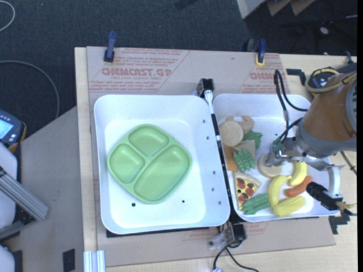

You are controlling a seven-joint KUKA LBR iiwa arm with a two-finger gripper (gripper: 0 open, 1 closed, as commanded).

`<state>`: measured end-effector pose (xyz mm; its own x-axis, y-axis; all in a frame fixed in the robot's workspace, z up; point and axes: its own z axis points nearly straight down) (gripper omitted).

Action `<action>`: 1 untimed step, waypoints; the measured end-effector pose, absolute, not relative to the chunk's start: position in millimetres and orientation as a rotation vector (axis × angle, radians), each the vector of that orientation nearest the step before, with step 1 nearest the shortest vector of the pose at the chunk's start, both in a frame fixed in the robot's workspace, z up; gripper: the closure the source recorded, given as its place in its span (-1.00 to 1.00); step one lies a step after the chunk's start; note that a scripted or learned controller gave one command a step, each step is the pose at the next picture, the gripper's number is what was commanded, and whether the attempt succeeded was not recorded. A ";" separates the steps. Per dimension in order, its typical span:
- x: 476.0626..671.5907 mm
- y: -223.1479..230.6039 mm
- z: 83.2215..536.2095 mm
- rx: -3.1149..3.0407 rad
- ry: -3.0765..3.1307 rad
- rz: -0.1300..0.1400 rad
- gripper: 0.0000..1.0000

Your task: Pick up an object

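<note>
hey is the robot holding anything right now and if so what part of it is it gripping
It cannot be told. The gripper is low in the right bin, among the toy food beside the bagel, but no item is visibly between its fingers.

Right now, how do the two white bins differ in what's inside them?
The left bin holds one green divided plate, lying flat near its middle. The right bin holds a crowded pile of small toy foods: a banana, a pizza slice, corn. The arm's gripper is over the right bin. Both bins are shallow and white.
</note>
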<state>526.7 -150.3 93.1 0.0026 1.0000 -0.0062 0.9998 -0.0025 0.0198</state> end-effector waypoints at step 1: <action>531.4 -46.7 191.0 2.204 2.231 0.017 1.00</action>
<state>531.4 -46.7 191.0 -0.0125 0.9999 0.0038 0.9999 0.0125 0.0117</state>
